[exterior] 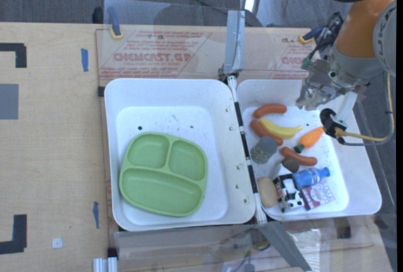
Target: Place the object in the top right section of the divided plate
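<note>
- The hand is seen over the far corner of the right bin; whether it is released or clenched cannot be told, and nothing is seen in it.
- Toy food lies near the hand: a sausage, a banana, a carrot.
- Which object is meant cannot be told; each is judged light, stiff and smooth, best taken across its middle.
- The divided plate rests in the left bin, well apart from the hand.
</note>
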